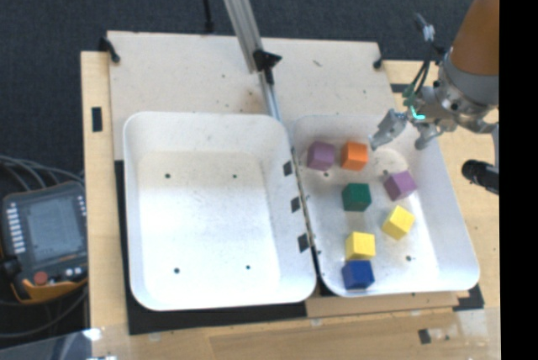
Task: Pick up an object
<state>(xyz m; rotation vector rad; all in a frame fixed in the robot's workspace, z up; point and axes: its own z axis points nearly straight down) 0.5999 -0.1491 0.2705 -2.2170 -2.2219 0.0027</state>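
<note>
Several small cubes lie in the right bin (450, 253): a purple one (320, 155) and an orange one (355, 155) at the back, a green one (356, 197), a second purple one (399, 184), two yellow ones (399, 221) (361, 246) and a blue one (358, 274) at the front. My gripper (408, 134) hovers over the bin's back right part, just right of the orange cube and above the second purple cube. Its two fingers (388, 129) stand spread apart, open, with nothing between them.
The left bin (210, 207) sits beside the right one, their rims meeting in the middle. A slanted aluminium pole (239, 5) rises from the back of the bench near the bins' junction. A teach pendant (46, 232) lies off the bench at the left.
</note>
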